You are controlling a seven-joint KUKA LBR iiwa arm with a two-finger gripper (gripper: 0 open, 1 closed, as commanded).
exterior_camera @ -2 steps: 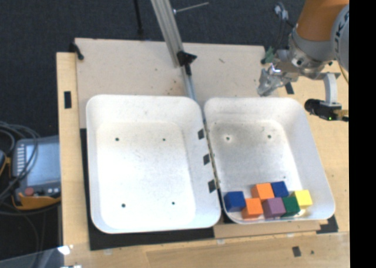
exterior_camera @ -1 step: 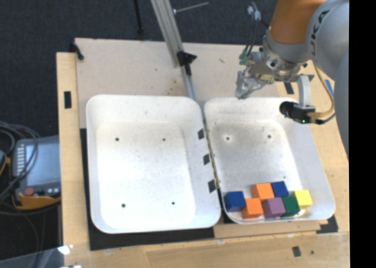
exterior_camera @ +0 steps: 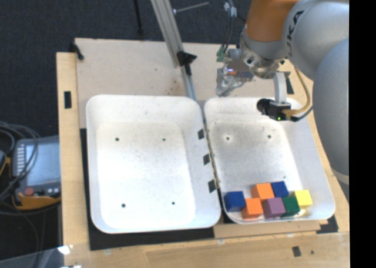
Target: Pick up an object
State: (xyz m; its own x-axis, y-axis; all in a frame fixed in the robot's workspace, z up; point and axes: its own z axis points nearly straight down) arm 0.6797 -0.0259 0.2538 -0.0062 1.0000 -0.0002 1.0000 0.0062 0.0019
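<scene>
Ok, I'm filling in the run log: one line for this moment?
gripper: above right bin's far edge, holding nothing seen | blocks: clustered in near corner | pick: not yet done

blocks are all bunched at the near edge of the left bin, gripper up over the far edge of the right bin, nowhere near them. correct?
Wrong bin. The camera view shows the blocks bunched at the near edge of the right bin, not the left bin. The rest holds: the gripper is up over the right bin's far edge, well away from them.
</scene>
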